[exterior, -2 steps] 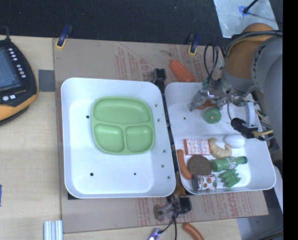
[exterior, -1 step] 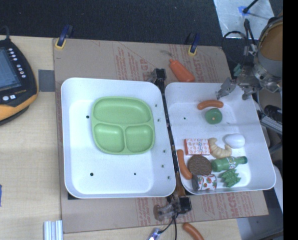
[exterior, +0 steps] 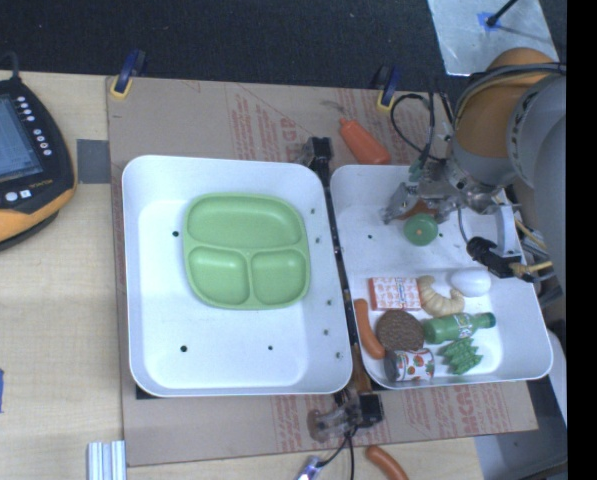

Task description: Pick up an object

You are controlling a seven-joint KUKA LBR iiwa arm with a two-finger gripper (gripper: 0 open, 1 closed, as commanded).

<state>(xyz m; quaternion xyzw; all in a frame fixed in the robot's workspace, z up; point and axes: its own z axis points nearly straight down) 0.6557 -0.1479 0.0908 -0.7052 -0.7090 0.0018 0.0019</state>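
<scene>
Camera view: gripper (exterior: 419,211) seen over right bin (exterior: 363,193), green ball (exterior: 421,231) just below fingertips, not clamped. Finger state could not be told. Risk judged: ball rolled off on closing.

A pale wood counter (exterior: 48,338) is stretching across the scene under even light, with a brown cardboard sheet (exterior: 228,103) lying over its middle. Blue-and-yellow clamps (exterior: 128,72) are pinning the sheet's far edge. Beyond the counter, dark carpeted floor (exterior: 228,13) is running along the far side, with a pale sheet (exterior: 488,18) lying on it at the far right.
</scene>
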